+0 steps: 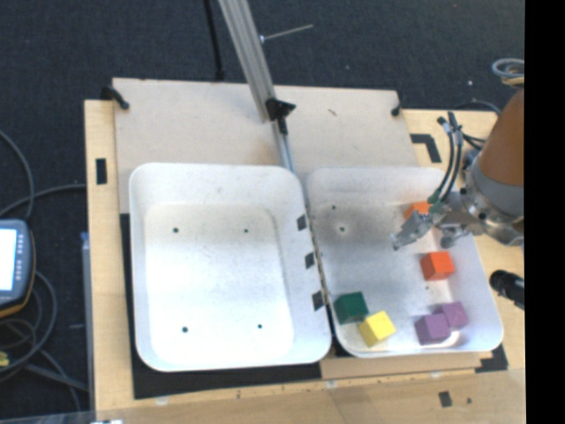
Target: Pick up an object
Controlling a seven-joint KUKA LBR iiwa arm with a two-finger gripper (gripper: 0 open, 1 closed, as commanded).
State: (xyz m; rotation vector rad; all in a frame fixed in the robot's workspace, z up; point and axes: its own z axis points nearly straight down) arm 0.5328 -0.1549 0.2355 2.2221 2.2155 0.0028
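My gripper (433,231) hangs over the right bin (353,193), near its right wall, with the fingers spread open and nothing between them. An orange block (438,265) lies just below the fingertips, apart from them. A smaller orange piece (418,208) shows at the gripper's upper left edge. Along the bin's front lie a green block (350,306), a yellow block (378,327) and two purple blocks (433,328) (455,314) side by side.
The left bin (150,237) sits beside the right one, sharing a raised divider rim (311,254). A slanted metal post (252,51) rises behind the bins. A screen device (13,263) and cables lie off the bench's left side.
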